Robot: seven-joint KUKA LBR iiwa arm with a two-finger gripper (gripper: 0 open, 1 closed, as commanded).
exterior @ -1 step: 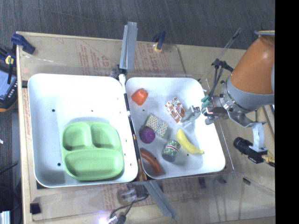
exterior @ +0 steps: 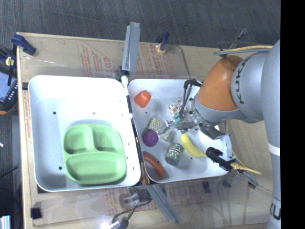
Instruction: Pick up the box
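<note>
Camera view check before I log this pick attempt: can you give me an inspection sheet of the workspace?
Surface: bench bearing two white bins.
Job's things: patterned box in the right bin, beside the purple ball.
Clutter: orange piece, banana, can, sausage; green tray in the left bin.
Grippers: gripper low over the right bin; finger state unclear.
Cables: yellow cable over the arm.
Surroundings: dark carpet; blue clamps at bench edges.
</note>
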